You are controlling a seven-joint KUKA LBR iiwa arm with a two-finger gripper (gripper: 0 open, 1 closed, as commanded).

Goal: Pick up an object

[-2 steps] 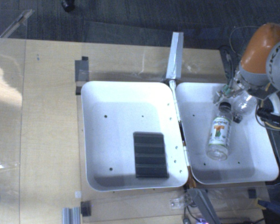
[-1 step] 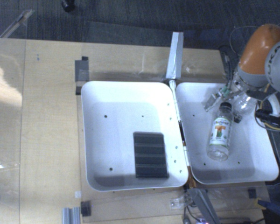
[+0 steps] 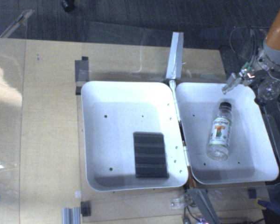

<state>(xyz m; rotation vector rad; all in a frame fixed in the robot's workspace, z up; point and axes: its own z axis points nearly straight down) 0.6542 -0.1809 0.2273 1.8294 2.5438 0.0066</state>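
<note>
Clear bottle (image 3: 220,131) w/ dark cap lies on its side in right bin (image 3: 196,167), cap toward far edge, near bin's middle. Dark ridged block (image 3: 150,155) flat in left bin (image 3: 102,101), toward near-right part. Gripper (image 3: 233,83) hangs over far-right corner of right bin, apart from bottle, nothing between its tips. Open or closed: can't tell. Arm (image 3: 277,41) comes in at top right.

Wooden bench (image 3: 46,139) bearing two white bins (image 3: 126,90).
</note>
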